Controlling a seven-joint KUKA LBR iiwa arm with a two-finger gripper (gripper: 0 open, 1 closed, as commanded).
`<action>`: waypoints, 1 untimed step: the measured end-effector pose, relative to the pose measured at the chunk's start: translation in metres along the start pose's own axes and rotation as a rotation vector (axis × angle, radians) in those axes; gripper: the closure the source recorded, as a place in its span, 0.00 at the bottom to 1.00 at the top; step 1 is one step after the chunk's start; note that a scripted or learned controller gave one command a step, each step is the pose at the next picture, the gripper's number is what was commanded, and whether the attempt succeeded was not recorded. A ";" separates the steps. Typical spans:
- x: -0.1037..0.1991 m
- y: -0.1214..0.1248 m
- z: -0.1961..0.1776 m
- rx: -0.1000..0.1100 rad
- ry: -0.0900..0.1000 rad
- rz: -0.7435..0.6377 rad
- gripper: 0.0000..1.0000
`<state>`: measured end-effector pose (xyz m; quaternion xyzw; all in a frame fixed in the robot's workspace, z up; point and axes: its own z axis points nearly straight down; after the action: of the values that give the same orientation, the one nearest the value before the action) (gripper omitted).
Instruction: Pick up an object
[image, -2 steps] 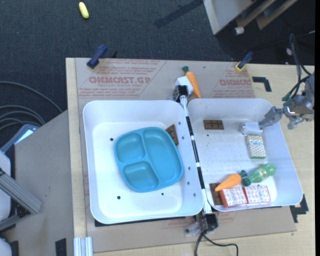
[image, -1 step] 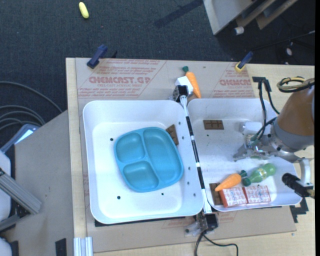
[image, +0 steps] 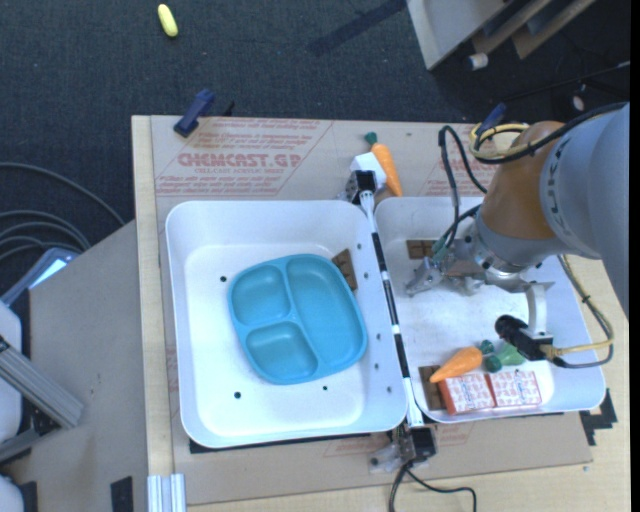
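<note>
One fixed camera looks down at a slant on both white bins (image: 200, 300).

The blue tray (image: 297, 316) looks like smooth, slightly glossy plastic; both white bins (image: 195, 330) seem matt plastic. The counter (image: 240, 160) is printed brown paper over board.

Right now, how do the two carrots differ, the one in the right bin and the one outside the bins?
The carrot in the right bin lies near the bin's front, beside a red-and-white box. The carrot outside the bins rests on the bench behind them, angled more steeply. Both are orange with green tops.
</note>
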<state>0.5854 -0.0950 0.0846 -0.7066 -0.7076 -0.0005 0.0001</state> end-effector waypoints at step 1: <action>-0.007 0.081 0.000 -0.001 -0.001 0.000 0.00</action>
<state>0.6665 -0.1018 0.0851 -0.7065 -0.7077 -0.0002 -0.0007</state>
